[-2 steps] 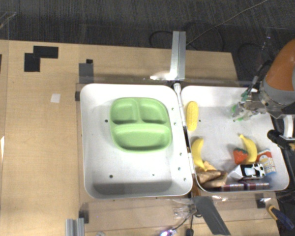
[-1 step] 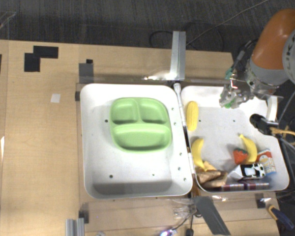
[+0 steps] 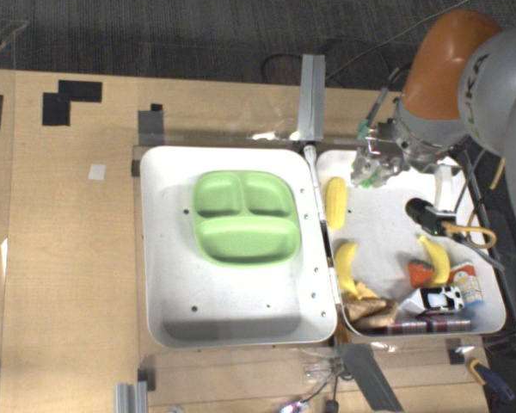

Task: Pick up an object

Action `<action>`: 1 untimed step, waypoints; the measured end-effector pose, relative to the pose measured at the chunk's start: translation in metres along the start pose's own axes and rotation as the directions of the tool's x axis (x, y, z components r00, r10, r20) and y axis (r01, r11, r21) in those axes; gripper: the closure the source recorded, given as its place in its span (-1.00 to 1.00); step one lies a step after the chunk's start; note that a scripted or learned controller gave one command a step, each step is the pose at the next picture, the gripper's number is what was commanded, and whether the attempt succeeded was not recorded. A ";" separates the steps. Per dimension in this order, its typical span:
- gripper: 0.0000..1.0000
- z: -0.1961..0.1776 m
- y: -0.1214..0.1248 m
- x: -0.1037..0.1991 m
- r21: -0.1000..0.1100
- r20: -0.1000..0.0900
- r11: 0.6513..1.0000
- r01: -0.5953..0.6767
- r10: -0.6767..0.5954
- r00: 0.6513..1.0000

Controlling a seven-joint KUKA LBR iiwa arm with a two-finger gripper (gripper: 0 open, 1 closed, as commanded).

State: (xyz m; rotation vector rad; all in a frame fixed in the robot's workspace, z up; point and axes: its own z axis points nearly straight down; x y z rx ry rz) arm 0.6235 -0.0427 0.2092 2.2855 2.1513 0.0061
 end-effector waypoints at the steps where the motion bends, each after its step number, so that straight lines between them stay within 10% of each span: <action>1: 1.00 0.009 -0.017 -0.056 0.002 0.001 0.989 -0.149 0.149 0.989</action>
